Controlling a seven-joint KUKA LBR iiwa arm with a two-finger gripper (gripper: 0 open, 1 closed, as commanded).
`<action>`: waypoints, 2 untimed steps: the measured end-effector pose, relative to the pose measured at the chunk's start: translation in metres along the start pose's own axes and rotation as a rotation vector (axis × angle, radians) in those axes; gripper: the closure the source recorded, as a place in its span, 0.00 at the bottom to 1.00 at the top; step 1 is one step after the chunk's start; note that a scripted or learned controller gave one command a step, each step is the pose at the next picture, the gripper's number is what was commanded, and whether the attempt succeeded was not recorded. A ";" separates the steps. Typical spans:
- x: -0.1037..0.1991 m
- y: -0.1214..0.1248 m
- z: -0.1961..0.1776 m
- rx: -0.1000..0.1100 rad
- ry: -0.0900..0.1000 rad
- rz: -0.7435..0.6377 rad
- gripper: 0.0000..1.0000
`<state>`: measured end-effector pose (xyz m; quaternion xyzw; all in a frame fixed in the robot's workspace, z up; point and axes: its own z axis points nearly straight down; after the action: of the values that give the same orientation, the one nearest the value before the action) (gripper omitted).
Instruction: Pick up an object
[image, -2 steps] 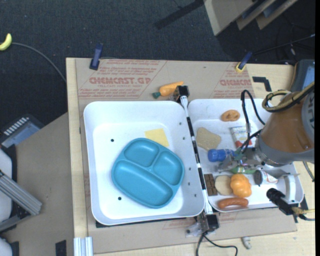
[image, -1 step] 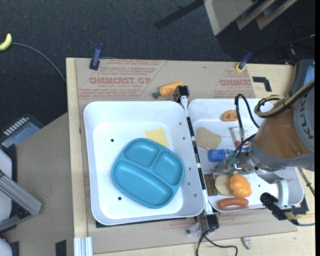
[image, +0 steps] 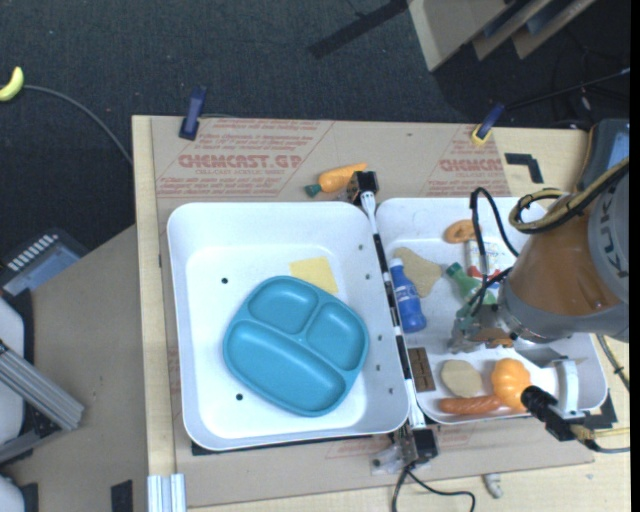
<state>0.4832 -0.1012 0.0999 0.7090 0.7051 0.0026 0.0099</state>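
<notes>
My gripper (image: 468, 335) is lowered into the right bin (image: 430, 215), near its middle, under the grey and orange arm that comes in from the right. A green object (image: 464, 280) lies just behind it and a blue tube (image: 406, 297) rests to its left along the bin's wall. In front of the gripper lie a beige round piece (image: 462, 377), an orange ball (image: 510, 379) and an orange-red sausage shape (image: 472, 405). A brown bar (image: 421, 369) sits at the front left. Nothing shows between the gripper's tips.
The left bin (image: 200, 240) holds a blue divided plate (image: 295, 343) and a yellow slice (image: 314, 273) behind it. A tan flat piece (image: 424, 270) and a small orange item (image: 460, 232) lie at the back of the right bin. An orange clamp (image: 340, 180) sits on the board.
</notes>
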 end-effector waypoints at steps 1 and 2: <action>0.000 0.000 0.000 0.001 0.000 0.000 0.00; -0.029 0.095 0.017 0.017 0.010 -0.006 0.00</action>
<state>0.5782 -0.1309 0.0846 0.7070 0.7072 -0.0001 0.0005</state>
